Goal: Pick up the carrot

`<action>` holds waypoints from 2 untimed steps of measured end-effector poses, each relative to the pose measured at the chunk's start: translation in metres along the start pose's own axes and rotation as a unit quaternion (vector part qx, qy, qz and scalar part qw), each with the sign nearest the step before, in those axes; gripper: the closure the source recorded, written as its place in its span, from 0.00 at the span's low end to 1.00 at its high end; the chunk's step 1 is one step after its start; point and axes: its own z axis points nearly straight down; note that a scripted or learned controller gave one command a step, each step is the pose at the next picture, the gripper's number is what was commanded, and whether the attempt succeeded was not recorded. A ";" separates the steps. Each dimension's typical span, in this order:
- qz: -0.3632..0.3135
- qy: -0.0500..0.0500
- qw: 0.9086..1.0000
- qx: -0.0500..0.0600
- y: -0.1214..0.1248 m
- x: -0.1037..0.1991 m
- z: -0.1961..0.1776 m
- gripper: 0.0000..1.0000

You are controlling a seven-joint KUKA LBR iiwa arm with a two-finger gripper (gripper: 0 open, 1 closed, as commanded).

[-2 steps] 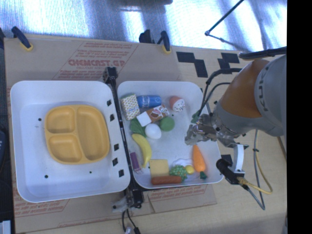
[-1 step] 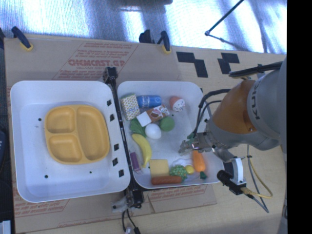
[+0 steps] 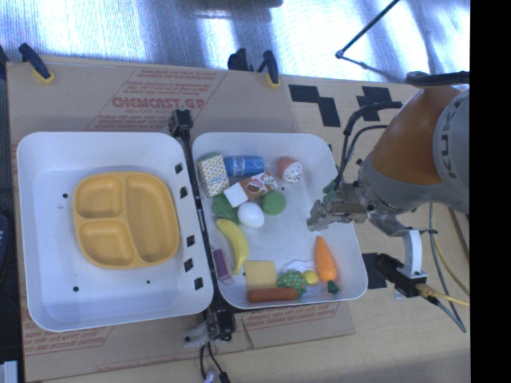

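The carrot [image 3: 325,260] is orange with a green tip and lies near the right bin's front right corner, pointing away from the front edge. My gripper [image 3: 318,216] hangs just above and behind it, over the right side of the right bin [image 3: 345,174]. No object shows between the fingers. The arm's grey and orange wrist reaches in from the right.
The right bin also holds a banana [image 3: 233,242], white egg [image 3: 251,215], green ball [image 3: 274,203], blue can [image 3: 243,165], yellow block [image 3: 260,274], sausage [image 3: 272,295] and several other toy foods. The left bin [image 3: 48,294] carries a yellow divided plate [image 3: 125,218].
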 end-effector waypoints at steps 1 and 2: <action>0.000 0.000 1.000 0.001 0.000 0.000 0.001 0.00; -0.095 0.001 0.995 0.002 0.008 -0.023 0.118 0.00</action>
